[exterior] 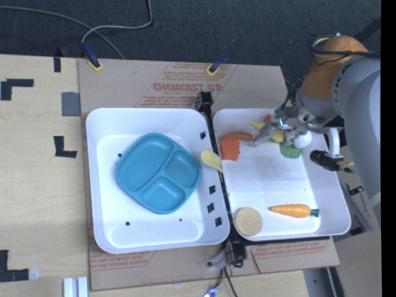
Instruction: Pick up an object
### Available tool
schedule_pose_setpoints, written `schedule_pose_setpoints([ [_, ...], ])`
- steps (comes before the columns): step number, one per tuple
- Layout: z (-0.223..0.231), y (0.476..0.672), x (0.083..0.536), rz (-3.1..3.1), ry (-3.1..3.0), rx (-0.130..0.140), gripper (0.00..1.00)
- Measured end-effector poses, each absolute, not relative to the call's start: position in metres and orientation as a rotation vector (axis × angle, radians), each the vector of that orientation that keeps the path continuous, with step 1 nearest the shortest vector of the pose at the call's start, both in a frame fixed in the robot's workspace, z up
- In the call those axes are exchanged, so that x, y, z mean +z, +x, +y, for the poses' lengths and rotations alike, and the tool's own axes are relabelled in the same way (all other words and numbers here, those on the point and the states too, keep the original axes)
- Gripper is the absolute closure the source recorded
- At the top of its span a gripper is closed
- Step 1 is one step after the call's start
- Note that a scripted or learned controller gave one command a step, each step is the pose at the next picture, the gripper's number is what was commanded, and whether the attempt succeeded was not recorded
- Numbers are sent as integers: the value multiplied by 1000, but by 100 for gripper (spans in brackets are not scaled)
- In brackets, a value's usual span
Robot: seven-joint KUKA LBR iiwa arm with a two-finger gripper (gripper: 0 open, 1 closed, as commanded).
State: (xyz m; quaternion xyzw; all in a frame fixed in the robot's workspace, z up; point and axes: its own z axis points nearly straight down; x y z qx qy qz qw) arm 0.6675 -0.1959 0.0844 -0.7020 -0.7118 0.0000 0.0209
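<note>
My gripper [265,133] hangs over the back of the right bin [278,178], its grey fingers pointing left and down toward the bin floor. Just left of it lies an orange-red piece [231,145]. A small yellow item [258,125] and a green and white piece [292,146] sit close around the wrist. A carrot [291,210] lies near the front of that bin, and a round tan disc [249,221] rests at its front left corner. A yellow spoon-like piece [211,159] rests across the divider between the bins.
The left bin [102,184] holds a blue divided plate [159,172]. The arm's grey body and orange band [334,73] fill the space to the right of the right bin. Clamps hold the cardboard sheet at the back edge.
</note>
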Motion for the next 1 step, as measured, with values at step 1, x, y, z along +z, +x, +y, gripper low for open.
schedule_pose_setpoints([
  [1,-194,667,85,-2208,-2184,3,0],
])
